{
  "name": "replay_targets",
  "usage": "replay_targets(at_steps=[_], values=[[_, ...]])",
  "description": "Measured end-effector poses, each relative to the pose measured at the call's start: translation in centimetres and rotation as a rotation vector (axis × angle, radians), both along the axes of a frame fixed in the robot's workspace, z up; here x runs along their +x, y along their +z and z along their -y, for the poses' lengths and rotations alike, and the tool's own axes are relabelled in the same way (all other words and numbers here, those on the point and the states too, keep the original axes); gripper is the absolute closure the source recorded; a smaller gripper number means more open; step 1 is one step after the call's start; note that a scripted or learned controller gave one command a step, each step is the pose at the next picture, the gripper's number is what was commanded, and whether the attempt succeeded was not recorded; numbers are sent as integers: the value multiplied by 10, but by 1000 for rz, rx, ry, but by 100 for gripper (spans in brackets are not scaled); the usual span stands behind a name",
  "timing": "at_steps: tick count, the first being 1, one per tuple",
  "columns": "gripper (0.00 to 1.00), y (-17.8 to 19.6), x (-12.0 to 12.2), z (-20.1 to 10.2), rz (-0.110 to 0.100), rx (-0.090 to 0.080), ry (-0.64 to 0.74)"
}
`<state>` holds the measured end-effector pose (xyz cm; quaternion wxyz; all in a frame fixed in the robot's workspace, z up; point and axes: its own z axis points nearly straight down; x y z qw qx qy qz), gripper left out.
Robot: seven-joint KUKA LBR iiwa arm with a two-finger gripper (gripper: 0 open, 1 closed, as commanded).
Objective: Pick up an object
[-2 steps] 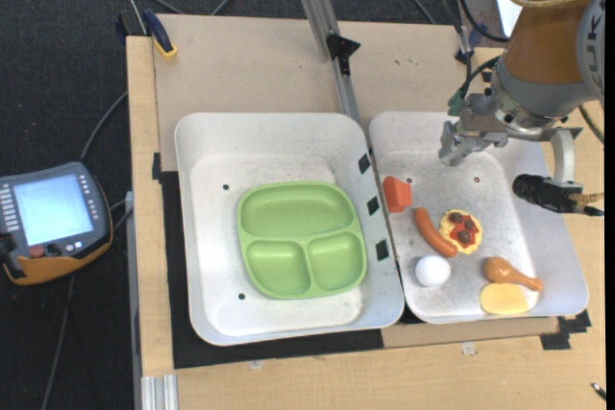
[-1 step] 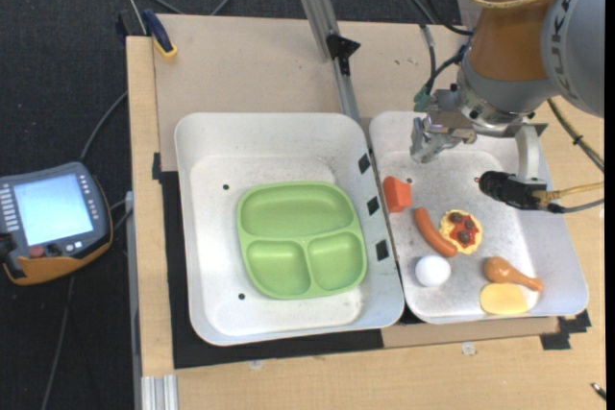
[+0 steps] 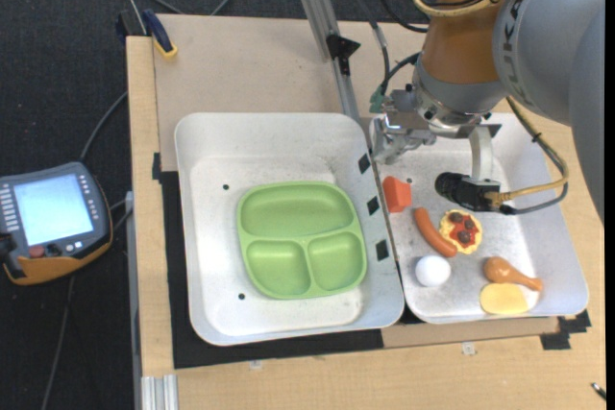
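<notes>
My gripper (image 3: 388, 147) hangs over the back left corner of the right bin (image 3: 548, 206), close to the wall between the two bins. Just in front of it and below lies an orange-red block (image 3: 397, 193); I see nothing held in the gripper. Further forward in the same bin lie a red sausage (image 3: 434, 231), a small toy pizza (image 3: 460, 230), a white ball (image 3: 432, 271), a brown chicken drumstick (image 3: 512, 272) and a yellow piece (image 3: 506, 301).
The left bin (image 3: 207, 206) holds a green divided plate (image 3: 302, 238). A slanted metal pole (image 3: 317, 5) rises behind the bins. A teach pendant (image 3: 53, 221) lies on the floor at the left.
</notes>
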<state>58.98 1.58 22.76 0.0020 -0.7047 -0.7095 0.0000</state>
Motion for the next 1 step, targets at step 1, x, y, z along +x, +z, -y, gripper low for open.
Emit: replay_targets(at_steps=[1], values=[[100, 9, 15, -51, 6, -1, -1]])
